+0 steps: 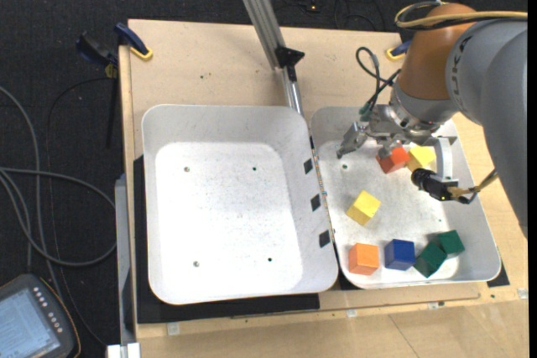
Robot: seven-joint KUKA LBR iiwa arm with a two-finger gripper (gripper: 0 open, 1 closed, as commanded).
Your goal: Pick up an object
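Grey arm with orange band [432, 46] reaches in from the right, wrist low over the right-hand shallow white bin [478, 260]. Two-finger gripper [388, 145] sits at the bin's upper middle. A small red cube [393, 158] lies directly under and against the gripper body; a yellow block [422, 156] sits just beside it on the right. Finger spread cannot be made out from this angle, nor whether the red cube is between the fingers or merely beneath them.

Other pieces in the same bin: a yellow cube [364, 207] near the centre, apart from the gripper; along the near edge an orange cube [363, 257], a blue cube [401, 254] and two dark green blocks [440, 251] close together at the right.

Left-hand white bin [222, 197] lies alongside, touching the right one at the middle seam. Both rest on a pale wooden bench [210, 63].
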